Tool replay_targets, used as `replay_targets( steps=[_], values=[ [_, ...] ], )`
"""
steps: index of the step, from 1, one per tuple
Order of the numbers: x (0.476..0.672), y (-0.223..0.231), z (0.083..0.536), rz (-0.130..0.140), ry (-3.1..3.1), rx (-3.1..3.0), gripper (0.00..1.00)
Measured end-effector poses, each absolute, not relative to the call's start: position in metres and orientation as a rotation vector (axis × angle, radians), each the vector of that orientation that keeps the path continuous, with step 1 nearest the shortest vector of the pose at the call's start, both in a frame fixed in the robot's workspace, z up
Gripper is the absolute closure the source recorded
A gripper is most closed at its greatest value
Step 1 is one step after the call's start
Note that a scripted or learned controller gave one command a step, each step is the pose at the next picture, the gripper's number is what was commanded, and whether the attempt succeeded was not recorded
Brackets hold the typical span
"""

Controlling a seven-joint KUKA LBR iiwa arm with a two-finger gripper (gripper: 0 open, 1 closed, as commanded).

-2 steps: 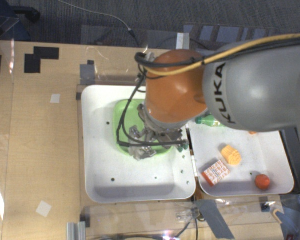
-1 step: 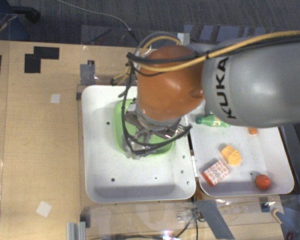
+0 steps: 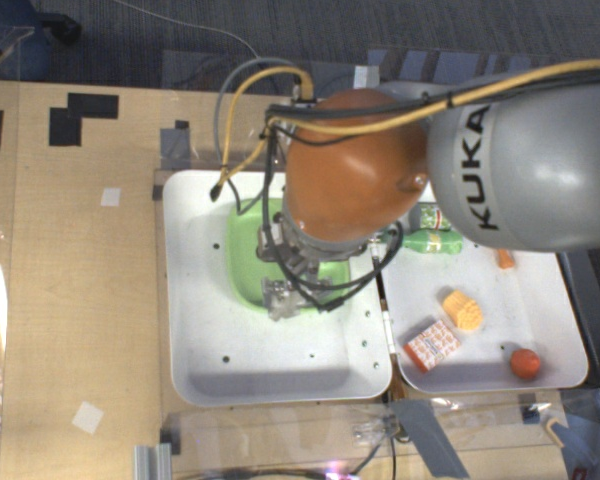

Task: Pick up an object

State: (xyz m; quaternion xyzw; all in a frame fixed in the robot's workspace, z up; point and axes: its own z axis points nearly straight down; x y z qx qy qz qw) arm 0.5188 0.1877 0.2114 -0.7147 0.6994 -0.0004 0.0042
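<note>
green plastic, a shallow dish or bowl (image 3: 245,258), lies in the left bin (image 3: 195,368), toward its middle and back, and looks like the thing being gone for. most of it is covered by the arm's orange band (image 3: 350,168) and wrist, so only its left curve and lower edge show; from that its outline reads as rounded, with no clear long axis and no way to say which way it points. the gripper (image 3: 283,300) sits directly over the dish's lower edge, low and close to it, probably because the program has lined up a grasp on the rim there. whether it is wide, narrow or closed on the rim cannot be told; cables and the wrist hide that. in the right bin (image 3: 570,368) a green bottle (image 3: 435,233) lies on its side, its length running left-right, with a yellow block (image 3: 464,311), a red-and-white packet (image 3: 433,344), a small red ball (image 3: 525,363) and an orange bit (image 3: 505,259) scattered apart from each other.
</note>
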Motion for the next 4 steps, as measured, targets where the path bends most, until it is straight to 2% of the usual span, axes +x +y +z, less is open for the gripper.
replay_targets(
  steps=[1,2,3,4],
  values=[
    [0.489,0.238,0.195,0.003,2.548,-1.824,1.00],
    [0.488,0.209,0.197,-0.001,2.115,-2.313,1.00],
    [0.490,0.223,0.092,-0.012,1.641,-2.664,1.00],
    [0.488,0.234,0.177,-0.003,2.144,-2.281,1.00]
  ],
)
